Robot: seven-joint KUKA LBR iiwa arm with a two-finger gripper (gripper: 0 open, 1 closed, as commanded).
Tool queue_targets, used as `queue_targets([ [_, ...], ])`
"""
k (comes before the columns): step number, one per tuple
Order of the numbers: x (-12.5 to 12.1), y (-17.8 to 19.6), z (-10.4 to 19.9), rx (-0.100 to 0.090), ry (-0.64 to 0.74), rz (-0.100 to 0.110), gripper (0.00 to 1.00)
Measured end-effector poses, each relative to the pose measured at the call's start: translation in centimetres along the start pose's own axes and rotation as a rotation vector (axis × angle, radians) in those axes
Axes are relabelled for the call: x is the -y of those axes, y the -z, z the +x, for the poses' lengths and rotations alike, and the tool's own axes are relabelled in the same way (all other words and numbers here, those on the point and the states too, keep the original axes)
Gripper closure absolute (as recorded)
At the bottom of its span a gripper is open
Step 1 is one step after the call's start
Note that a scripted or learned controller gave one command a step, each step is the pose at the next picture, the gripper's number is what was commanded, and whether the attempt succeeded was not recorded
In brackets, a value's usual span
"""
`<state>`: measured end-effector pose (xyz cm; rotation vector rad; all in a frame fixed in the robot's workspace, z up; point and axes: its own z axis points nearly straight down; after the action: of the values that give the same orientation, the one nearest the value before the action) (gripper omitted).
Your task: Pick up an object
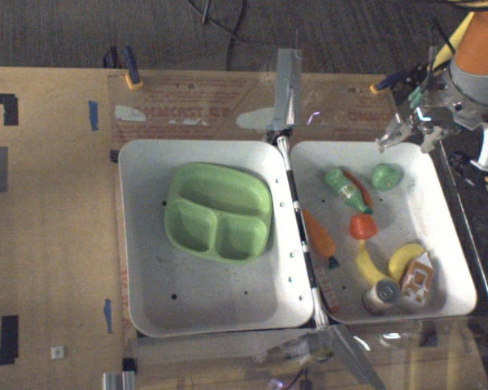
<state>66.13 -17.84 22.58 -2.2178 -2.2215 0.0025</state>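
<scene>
Wooden bench (49, 242) under white bins (146, 299)

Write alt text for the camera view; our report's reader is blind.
The pincer hangs above the right bin's far edge, holding nothing. That bin holds toy food: a carrot, tomato, banana. The left bin holds a green divided plate.

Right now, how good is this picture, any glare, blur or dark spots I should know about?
In the camera view, the light is soft and even, and the white bins show only faint shadows; the whole frame is slightly soft, so the small carton can't be read; the gripper near the right bin's far corner looks smeared; the floor along the top is dim.
</scene>
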Motion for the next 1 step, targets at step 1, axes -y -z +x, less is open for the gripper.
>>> queue_targets([
  [1,-0.03,1.05,0.05,0.002,0.002,-0.001,1.00],
])
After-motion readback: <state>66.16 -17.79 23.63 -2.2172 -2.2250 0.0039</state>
